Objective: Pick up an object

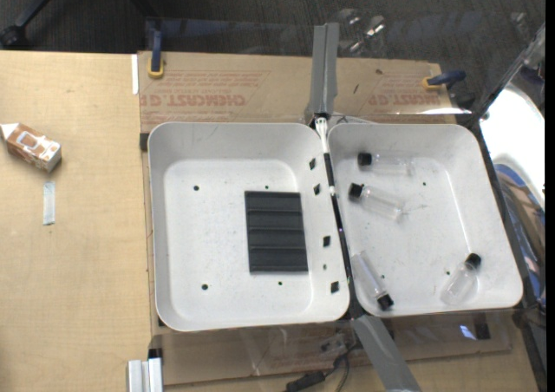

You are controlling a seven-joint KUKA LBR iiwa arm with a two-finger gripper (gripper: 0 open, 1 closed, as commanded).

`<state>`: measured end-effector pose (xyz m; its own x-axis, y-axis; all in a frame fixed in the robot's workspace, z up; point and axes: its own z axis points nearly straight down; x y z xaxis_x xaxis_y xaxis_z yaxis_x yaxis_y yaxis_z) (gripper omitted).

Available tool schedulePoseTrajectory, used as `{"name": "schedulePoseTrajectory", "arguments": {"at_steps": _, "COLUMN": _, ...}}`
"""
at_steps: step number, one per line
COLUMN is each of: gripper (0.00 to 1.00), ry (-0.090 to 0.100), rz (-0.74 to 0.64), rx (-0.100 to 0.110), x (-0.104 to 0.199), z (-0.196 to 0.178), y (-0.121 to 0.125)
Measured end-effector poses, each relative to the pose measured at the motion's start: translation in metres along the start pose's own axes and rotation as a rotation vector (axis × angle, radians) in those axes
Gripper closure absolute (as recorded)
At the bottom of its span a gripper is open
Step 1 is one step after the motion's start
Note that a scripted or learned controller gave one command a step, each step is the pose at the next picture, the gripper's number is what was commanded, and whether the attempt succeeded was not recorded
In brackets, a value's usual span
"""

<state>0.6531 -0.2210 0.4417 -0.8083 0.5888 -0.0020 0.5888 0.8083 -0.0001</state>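
A black ribbed rectangular block (277, 231) lies flat in the middle of the left white bin (173, 208). Several clear plastic vials with black caps lie on their sides in the right white bin (486, 199). One vial (384, 163) is near the back left corner. Another vial (375, 199) lies just below it. A third vial (371, 278) rests along the front left wall, and one more vial (461, 278) sits by the front right corner.
Both bins rest on brown cardboard (260, 91) held by a blue-and-yellow clamp (155, 61) and another clamp (440, 81). A grey metal bar (324, 69) runs between the bins at the back. On the wooden table to the left lie a small orange-and-white box (32, 147) and a small strip (48, 205).
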Motion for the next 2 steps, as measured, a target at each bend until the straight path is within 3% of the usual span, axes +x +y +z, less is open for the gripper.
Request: {"name": "schedulePoseTrajectory", "arguments": {"at_steps": 2, "gripper": 1.0, "ry": 0.001, "rz": -0.199, "rx": 0.0, "x": 0.0028, "z": 0.0006, "y": -0.0019}}
